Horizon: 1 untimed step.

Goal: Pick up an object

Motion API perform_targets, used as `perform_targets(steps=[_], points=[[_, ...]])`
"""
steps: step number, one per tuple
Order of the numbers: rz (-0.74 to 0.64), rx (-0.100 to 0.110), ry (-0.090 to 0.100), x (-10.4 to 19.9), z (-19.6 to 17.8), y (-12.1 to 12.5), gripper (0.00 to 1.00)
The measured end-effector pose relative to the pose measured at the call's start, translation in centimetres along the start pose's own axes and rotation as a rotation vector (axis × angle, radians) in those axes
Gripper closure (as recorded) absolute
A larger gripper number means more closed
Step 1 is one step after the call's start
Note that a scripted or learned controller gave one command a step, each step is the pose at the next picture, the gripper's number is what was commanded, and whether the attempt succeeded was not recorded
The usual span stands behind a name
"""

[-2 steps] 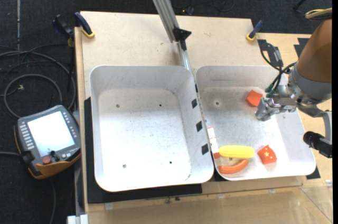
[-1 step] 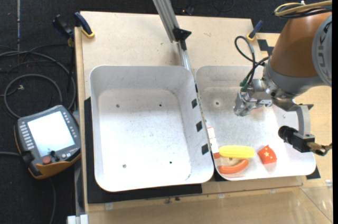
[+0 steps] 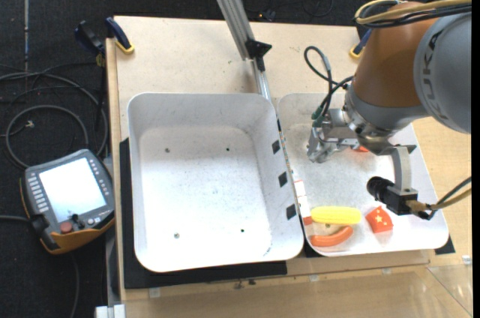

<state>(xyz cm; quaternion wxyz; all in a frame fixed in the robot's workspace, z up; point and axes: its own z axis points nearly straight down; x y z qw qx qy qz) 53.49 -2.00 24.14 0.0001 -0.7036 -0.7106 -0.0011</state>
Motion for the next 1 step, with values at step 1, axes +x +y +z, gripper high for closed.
perform_targets(steps=[1], points=[[0.002,0.001,0.000,4.28,0.21,1.23,1.00]])
